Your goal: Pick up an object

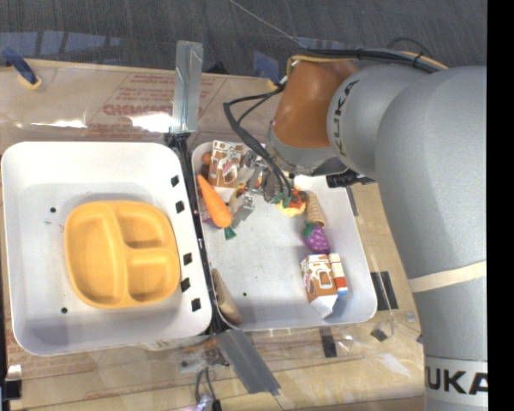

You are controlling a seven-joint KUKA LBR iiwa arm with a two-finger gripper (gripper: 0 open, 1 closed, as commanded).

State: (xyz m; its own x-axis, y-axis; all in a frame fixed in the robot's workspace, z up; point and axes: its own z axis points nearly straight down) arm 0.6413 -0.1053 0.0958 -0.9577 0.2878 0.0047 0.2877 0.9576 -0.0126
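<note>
A glossy yellow divided plate (120, 252) lies in the left bin (17, 229). In the right bin (265, 311), a tapered orange carrot (213, 200) lies just left of the metal tool (244, 197); its state I cannot tell. Right: knobbly purple grapes (316, 239), a small carton (323, 278).

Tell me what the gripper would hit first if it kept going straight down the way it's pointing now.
Most likely the carrot: the gripper points down into the right bin, its tip close beside the carrot's right side. The small carton lies just above it. Depth is unclear from this view, so it might reach bare bin floor instead.
</note>
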